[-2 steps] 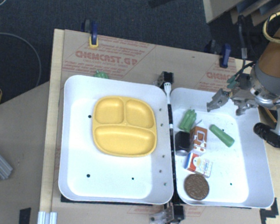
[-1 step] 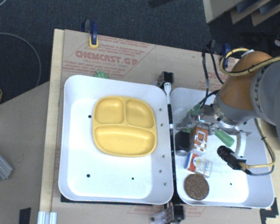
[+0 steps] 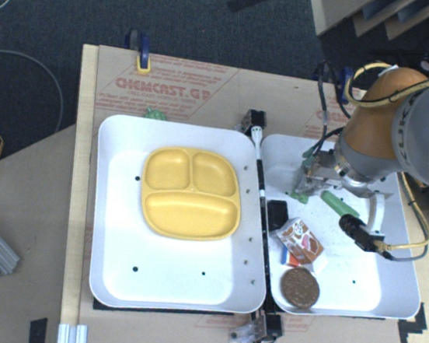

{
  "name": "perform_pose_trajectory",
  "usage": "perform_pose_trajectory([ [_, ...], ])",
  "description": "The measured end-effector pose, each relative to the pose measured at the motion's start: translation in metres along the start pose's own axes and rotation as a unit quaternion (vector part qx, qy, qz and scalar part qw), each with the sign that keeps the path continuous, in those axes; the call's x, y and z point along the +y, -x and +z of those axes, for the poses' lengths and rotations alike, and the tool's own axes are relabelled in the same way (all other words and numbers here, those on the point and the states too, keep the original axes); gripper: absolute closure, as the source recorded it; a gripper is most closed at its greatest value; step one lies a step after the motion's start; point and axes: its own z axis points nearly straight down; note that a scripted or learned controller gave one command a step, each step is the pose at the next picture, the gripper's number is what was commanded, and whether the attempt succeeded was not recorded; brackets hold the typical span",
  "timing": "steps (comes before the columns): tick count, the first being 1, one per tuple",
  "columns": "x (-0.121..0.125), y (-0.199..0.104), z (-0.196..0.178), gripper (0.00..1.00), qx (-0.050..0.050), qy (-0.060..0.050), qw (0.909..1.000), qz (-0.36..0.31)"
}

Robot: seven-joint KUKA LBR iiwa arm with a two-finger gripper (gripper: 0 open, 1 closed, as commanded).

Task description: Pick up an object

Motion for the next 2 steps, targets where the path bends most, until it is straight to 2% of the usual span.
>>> perform_pose_trajectory([
  [2,0.0007,-0.0002,-0.0192,1.0,0.0,0.001,1.0,0.001],
])
